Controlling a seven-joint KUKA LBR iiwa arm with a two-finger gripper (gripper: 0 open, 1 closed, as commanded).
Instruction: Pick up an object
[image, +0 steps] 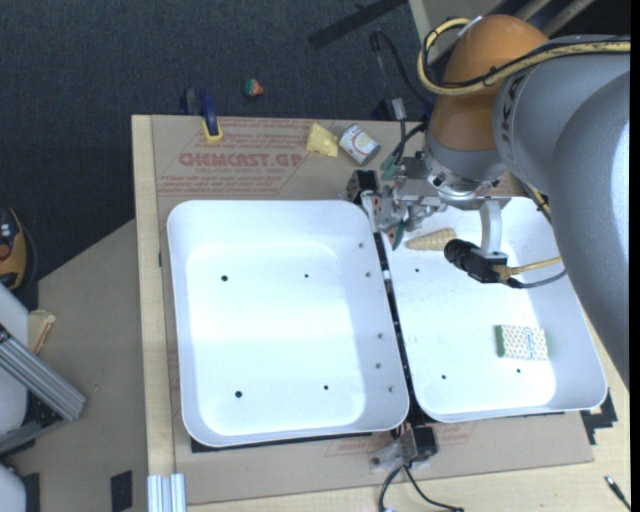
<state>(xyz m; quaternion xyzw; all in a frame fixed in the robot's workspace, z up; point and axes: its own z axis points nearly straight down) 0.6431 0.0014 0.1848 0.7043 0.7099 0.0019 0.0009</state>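
Gripper (398, 222) low at far-left corner of right bin (560, 385), just beside cone (432, 240). Finger state: cannot tell. Nothing seen lifted. Sponge (521, 342) lying well apart. Pick judged not yet done.

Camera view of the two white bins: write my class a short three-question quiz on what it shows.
1. True or false: the green-edged patterned pad lies in the left bin.
2. What lies nearest the gripper: A) the cream cone-shaped piece, B) the pad, C) the yellow scrap?
3. Which bin does the arm reach over?

Key: 1 false, it lies in the right bin. 2 A. 3 The right bin.
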